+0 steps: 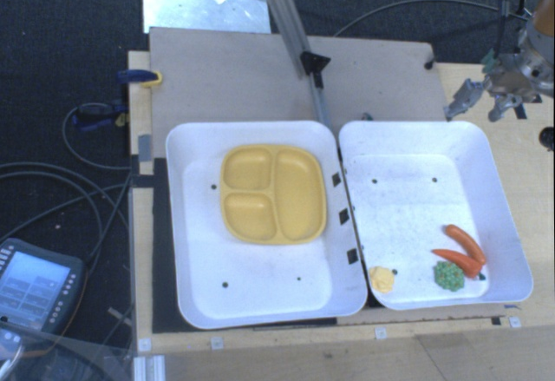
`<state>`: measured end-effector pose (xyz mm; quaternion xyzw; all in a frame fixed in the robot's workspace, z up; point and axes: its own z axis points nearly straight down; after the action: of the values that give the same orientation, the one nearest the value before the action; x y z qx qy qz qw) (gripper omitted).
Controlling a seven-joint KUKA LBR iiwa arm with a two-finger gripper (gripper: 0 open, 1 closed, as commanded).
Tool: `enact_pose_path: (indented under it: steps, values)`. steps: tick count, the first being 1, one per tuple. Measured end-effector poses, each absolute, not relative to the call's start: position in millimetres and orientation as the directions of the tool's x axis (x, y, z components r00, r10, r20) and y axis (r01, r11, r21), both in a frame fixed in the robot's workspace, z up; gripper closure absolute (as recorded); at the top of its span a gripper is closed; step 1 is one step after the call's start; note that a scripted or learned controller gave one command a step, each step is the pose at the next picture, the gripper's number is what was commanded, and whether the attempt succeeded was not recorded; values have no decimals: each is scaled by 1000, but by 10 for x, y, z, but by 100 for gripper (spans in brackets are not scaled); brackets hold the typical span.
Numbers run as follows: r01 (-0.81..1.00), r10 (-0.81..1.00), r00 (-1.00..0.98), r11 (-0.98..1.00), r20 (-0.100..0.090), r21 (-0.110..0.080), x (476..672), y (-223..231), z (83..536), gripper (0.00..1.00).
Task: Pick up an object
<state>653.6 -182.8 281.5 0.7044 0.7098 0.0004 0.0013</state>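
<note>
Two shallow white bins sit side by side on the bench.

Left bin [186, 284]: one yellow divided plate [273, 194], three compartments, lying flat in the middle toward the far edge.

Right bin [499, 197]: four small toy foods gathered along the near edge. Two orange sausage-like pieces, the upper sausage [466, 244] and the lower sausage [456, 261], lie near the near right corner, slanted and close together, perhaps touching at their right ends. A green broccoli-like lump [448, 276] rests just beside the lower sausage, on its near side. A pale yellow lump [381, 279] sits apart at the near left corner.

Gripper [482, 105]: poised above the far right corner of the right bin, just beyond its rim, fingers spread apart with nothing between them. Well apart from all four pieces.

Handling, by judgement: the pieces look light, smooth plastic or rubber, likely slippery and prone to roll. The upper sausage is the best candidate; take it across its narrow middle, fingers set square to its length. The broccoli crowds the lower sausage, so a grasp there risks nudging both. The yellow lump lies close to the bin wall, leaving little finger room.
</note>
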Motion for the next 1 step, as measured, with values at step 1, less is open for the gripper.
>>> enact_pose_path:
  steps: [1]
  values:
    - [1000,1000,-8,8,-2,2,6535,-1832,2815,0]
